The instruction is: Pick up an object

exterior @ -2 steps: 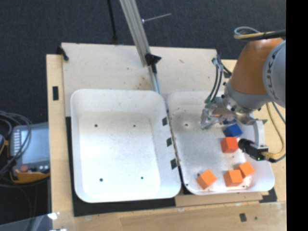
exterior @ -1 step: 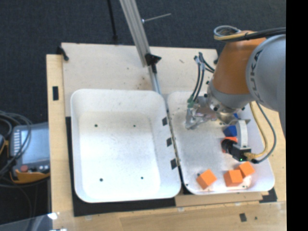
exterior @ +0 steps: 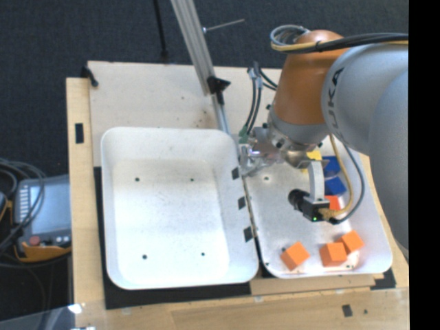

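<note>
While dark carpet [exterior: 69,19] surrounds the bench [exterior: 144,91], whether the end effector [exterior: 258,155] grips is unclear.

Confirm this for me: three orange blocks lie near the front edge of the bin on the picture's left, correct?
No, wrong bin. The camera view shows the three orange blocks near the front edge of the bin on the picture's right.
</note>
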